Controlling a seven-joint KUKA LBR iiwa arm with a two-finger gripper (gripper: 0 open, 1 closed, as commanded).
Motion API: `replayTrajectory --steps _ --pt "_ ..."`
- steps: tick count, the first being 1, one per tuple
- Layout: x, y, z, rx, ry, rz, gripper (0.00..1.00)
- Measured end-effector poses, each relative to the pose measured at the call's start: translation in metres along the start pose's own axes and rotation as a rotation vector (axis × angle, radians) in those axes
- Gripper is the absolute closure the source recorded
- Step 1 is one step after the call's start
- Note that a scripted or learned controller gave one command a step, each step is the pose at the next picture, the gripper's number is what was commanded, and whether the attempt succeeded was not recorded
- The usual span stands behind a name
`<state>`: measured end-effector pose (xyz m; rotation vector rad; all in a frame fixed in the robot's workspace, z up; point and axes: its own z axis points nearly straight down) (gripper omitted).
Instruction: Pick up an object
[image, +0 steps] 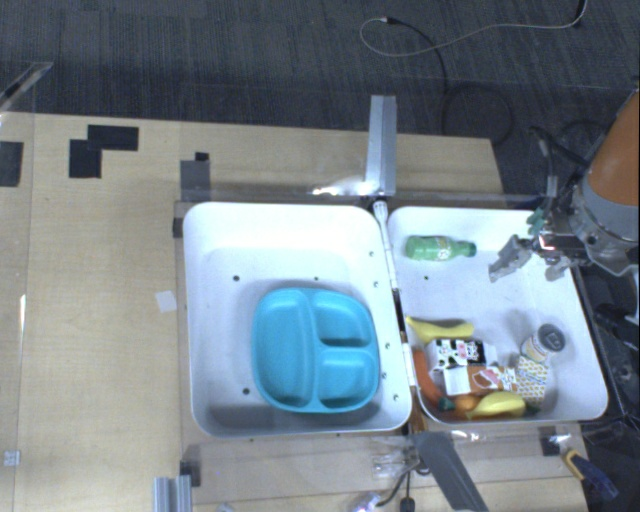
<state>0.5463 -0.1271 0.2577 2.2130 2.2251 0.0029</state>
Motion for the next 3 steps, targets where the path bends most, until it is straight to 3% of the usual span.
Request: replayTrajectory --steps 1,2,3 --pt "0.009 -0.017 0.109 0.001 0.001 -0.027 0.0" --pt "0.025 -0.017 0.152 -0.023 -0.003 -0.095 0.0" --pt "0.057 -0.05 0.072 -0.004 0.0 -0.361 0.0"
